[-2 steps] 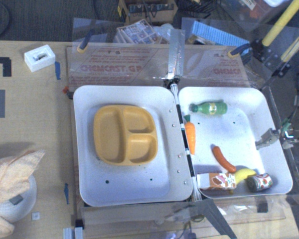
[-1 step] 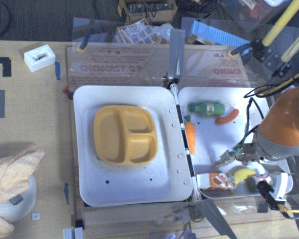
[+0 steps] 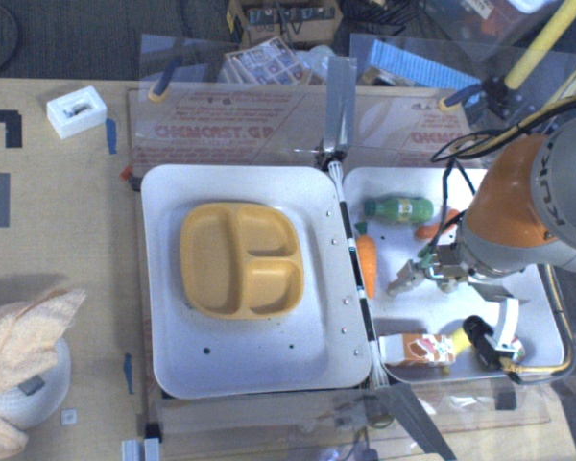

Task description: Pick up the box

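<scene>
The box (image 3: 419, 349) is a small white and orange carton lying on its side against the front wall of the right bin (image 3: 403, 188). My gripper (image 3: 410, 277) hangs over the middle of that bin, pointing left, above and behind the box and apart from it. It sits just right of an orange carrot (image 3: 366, 263). Nothing shows in its grasp. The grey arm with its orange band (image 3: 509, 205) reaches in from the right and hides the bin's right side.
A green bottle (image 3: 399, 207) lies at the back of the right bin, with a small orange thing (image 3: 428, 230) beside it, partly behind the arm. The left bin (image 3: 163, 286) holds a yellow divided plate (image 3: 240, 259). A metal divider (image 3: 350, 257) separates the bins.
</scene>
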`<state>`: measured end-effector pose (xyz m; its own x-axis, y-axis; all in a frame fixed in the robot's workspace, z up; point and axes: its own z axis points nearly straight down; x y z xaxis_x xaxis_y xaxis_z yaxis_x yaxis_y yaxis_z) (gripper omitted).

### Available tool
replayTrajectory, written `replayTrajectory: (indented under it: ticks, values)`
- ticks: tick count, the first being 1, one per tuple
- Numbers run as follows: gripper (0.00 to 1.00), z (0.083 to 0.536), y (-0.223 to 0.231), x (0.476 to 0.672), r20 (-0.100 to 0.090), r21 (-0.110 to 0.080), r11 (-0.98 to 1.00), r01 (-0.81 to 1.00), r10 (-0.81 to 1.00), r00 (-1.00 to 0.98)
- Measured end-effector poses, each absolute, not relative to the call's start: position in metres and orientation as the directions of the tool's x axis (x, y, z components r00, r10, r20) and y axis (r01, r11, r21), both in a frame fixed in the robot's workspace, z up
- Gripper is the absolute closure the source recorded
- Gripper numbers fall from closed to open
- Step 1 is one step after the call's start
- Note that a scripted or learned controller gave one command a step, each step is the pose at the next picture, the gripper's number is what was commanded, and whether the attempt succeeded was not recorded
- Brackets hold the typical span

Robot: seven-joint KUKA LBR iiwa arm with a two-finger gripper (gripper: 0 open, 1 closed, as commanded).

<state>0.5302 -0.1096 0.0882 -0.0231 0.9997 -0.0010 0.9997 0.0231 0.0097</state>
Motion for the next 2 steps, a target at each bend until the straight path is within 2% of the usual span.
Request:
replayTrajectory:
  ticks: [1,2]
  values:
    - [0.0,0.088,-0.1,0.482,0.0,0.009,0.127,0.992,0.992,-0.127]
    - [0.0,0.088,-0.097,0.534,-0.004,0.009,0.209,0.978,0.978,-0.209]
